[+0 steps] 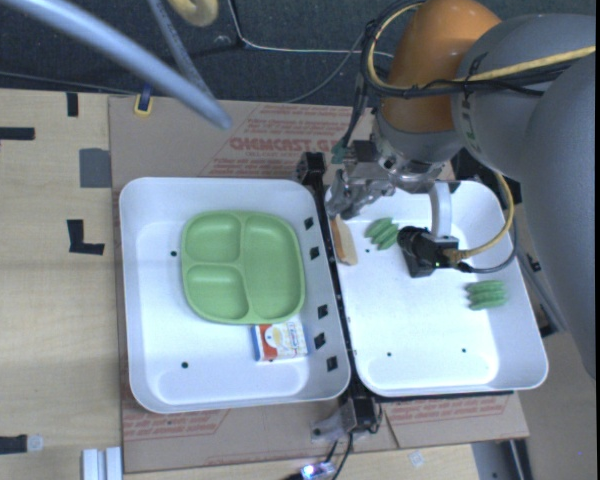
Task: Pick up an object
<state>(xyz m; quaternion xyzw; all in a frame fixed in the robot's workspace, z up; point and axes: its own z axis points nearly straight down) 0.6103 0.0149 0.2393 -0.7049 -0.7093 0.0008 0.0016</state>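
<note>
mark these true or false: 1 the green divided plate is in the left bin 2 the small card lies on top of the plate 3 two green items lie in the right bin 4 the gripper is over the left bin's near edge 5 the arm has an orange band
1. True. The green divided plate lies in the left bin.
2. False. The small card lies on the bin floor beside the plate's near edge; whether it touches the rim is hard to tell.
3. True. One green item lies near the gripper, another green item toward the right bin's right side.
4. False. The gripper is at the far end of the divide between the bins.
5. True. The orange band sits above the wrist.
</note>
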